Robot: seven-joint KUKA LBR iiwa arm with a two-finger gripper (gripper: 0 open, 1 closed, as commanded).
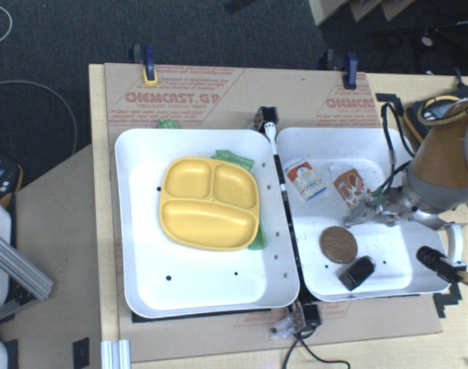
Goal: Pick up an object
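Several small things are lying close under your jaws (355,215) at centre right; I cannot tell their opening, so they are risking pushing the red packet (348,185) aside.

Robotics lab or test bench. A paper-masked board (241,98) is clamped at the far edge with blue clamps (148,61), holding two white bins (137,206). Dark carpet floor (103,14), loose cables (34,91), and aluminium extrusion framing (18,271) at left.
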